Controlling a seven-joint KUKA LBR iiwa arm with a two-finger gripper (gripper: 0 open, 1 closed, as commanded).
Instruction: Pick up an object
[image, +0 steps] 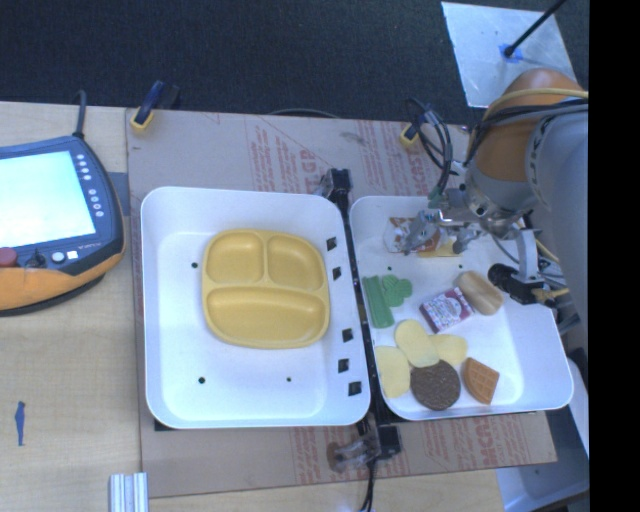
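Observation:
My gripper (437, 238) is low over the far end of the right bin (535, 345), its two fingers spread apart and open. A small orange-yellow item (437, 250) lies just under it, partly hidden; nothing visibly sits between the fingers. Toward the near side of the same bin lie a green toy (385, 298), a tan bread roll (481, 292), a purple-wrapped packet (445, 311), pale yellow pieces (418, 342), a round brown cookie (435, 385) and an orange waffle square (480, 380).
The left bin (175, 330) holds a yellow divided plate (266, 287). A control pendant with a screen (50, 215) lies on the bench at far left. The arm's orange band (510, 140) and cables hang over the right bin's far right corner.

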